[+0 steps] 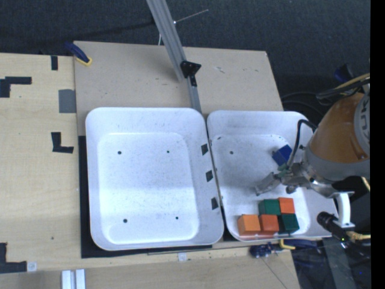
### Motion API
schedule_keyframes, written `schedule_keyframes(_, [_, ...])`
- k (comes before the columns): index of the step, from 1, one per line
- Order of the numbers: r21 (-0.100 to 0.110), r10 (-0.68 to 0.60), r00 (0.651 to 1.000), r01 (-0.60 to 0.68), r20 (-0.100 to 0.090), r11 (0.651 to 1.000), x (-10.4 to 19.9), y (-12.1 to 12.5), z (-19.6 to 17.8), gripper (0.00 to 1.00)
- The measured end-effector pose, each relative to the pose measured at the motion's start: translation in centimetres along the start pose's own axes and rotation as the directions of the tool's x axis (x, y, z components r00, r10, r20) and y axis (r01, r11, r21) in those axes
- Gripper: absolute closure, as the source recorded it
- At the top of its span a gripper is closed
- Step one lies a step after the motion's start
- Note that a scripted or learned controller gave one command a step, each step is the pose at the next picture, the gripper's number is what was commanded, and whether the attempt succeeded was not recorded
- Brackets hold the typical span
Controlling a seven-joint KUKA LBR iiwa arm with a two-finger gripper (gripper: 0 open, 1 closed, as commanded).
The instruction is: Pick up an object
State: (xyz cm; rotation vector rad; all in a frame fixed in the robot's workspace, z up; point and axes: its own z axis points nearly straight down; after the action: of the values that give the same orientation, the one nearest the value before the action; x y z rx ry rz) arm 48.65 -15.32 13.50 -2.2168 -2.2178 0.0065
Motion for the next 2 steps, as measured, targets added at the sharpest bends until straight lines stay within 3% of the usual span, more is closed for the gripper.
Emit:
schedule_keyframes(1, [-0.003,-0.002,1.000,0.002,-0.001,1.000,0.1,0.1,-1.1,1.00])
schedule_keyframes(2, [-0.010,-0.002,1.000,0.002,0.002,1.000,0.6,0.8,-5.6,1.00])
